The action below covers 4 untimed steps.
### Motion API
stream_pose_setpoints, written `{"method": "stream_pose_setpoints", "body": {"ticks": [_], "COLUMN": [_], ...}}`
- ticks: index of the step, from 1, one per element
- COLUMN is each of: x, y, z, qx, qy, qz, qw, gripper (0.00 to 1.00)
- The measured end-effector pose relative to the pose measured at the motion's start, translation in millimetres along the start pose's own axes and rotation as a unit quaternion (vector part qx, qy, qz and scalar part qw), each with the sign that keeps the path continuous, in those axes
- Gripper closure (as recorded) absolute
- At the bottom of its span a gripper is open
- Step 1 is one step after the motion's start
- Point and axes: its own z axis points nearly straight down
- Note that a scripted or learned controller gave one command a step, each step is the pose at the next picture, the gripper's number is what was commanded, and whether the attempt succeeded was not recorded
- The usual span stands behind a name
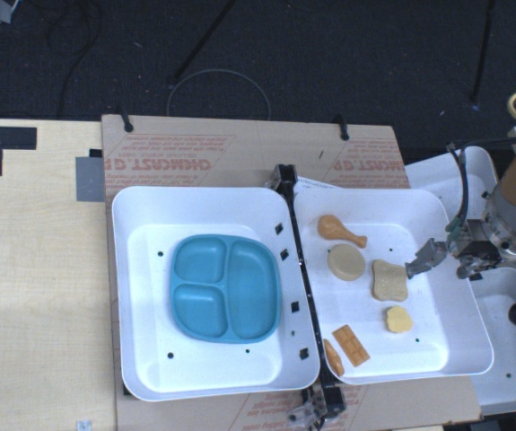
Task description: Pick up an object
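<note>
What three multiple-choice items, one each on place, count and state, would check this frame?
1. Where is the blue divided plate?
A. left bin
B. right bin
C. on the cardboard

2. How many food pieces lie in the right bin?
A. three
B. six
C. nine

3. The gripper is
A. above the plate
B. outside both bins
C. at the right bin's right side, beside the bread slice

Answers: 1 A, the plate fills the left bin. 2 B, six pieces counted. 3 C, its tip is next to the slice.
</note>
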Motion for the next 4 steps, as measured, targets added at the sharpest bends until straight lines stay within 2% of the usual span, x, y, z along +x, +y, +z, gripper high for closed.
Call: {"method": "stream_pose_setpoints", "body": {"ticks": [1,2,4], "x": [0.1,2.7,2.9], "y": [2.3,-2.2,-3.2], "z": [-7.0,37.6,123.3], "qx": [-0.007,-0.004,-0.005], "qy": [-0.002,0.0,0.0], "qz": [-0.001,-0.002,-0.001], "qw": [1.0,1.0,1.0], "gripper": [0.0,0.0,0.0]}}
